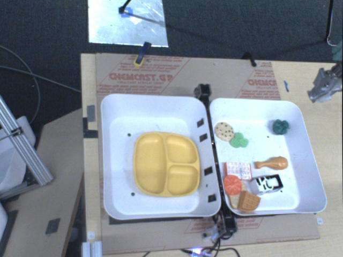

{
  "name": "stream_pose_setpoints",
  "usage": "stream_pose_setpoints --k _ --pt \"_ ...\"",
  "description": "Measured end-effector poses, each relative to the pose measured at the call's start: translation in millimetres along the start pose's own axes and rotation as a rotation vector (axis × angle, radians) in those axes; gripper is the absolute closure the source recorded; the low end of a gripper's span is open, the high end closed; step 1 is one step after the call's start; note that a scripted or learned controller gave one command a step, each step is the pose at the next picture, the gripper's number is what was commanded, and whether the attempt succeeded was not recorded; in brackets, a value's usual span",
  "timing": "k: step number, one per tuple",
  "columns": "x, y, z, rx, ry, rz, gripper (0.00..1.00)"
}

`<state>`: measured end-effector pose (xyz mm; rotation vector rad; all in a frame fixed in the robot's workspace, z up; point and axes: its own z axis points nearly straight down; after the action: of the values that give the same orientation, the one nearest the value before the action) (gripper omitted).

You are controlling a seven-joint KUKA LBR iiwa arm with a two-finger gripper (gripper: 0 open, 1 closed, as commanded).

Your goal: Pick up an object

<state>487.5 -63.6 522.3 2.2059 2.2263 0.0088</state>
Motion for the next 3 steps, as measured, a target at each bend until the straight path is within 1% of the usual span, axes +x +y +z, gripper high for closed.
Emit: stream_pose_setpoints --k 1,2,3 --pt "-61 -8 374 0.022 0.003 0.012 1.0" --pt "-21 -5 394 0.011 0.004 0.003 1.0" --pt "-32 -3 433 0.005 0.003 0.011 1.0"
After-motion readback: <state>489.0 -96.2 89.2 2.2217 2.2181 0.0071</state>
